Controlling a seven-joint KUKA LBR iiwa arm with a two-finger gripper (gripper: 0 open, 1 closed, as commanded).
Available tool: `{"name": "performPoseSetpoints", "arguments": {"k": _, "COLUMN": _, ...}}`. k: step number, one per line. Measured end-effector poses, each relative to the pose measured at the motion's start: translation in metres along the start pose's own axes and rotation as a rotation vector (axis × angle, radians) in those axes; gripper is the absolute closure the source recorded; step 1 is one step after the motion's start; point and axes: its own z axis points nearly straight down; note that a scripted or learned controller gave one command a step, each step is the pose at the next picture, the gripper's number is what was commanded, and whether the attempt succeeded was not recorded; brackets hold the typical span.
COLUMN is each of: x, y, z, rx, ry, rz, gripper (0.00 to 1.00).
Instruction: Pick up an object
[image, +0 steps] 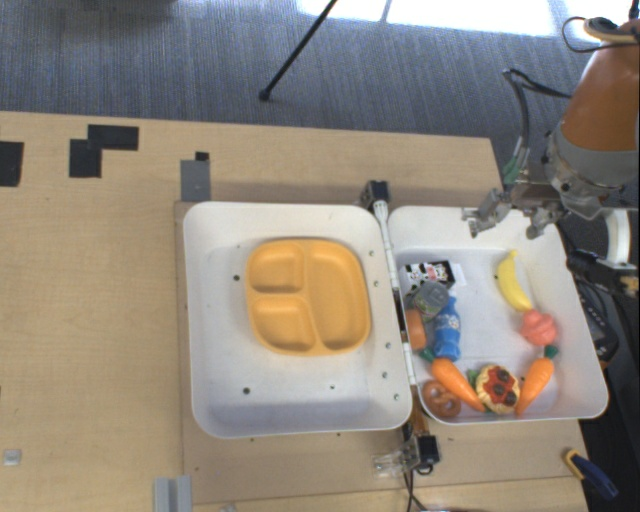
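My gripper (510, 220) hangs over the far edge of the right bin (580, 330), its metal fingers spread open with nothing between them. Just below it in the bin lies a yellow banana (514, 282). Further down are a pink fruit (538, 327), two orange carrots (456, 380) (536, 380) and a round pizza-like toy (496, 387). Along the bin's left wall sit a black-and-white packet (428, 271), a grey piece (430, 297) and a blue object (445, 330).
The left bin (220, 390) holds a yellow divided plate (305, 297). A metal rail (392, 290) runs between the bins. The arm's orange band (600, 110) and cables (590, 270) stand at the right. Bare bench lies to the left.
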Motion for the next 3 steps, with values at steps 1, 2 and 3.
{"name": "performPoseSetpoints", "arguments": {"k": 1, "x": -0.021, "y": 0.009, "z": 0.159, "rx": -0.019, "ry": -0.001, "rz": -0.082, "gripper": 0.00}}
{"name": "performPoseSetpoints", "arguments": {"k": 2, "x": -0.001, "y": -0.018, "z": 0.165, "rx": -0.042, "ry": -0.019, "rz": -0.061, "gripper": 0.00}}
{"name": "performPoseSetpoints", "arguments": {"k": 3, "x": 0.011, "y": -0.071, "z": 0.164, "rx": -0.051, "ry": -0.025, "rz": 0.055, "gripper": 0.00}}
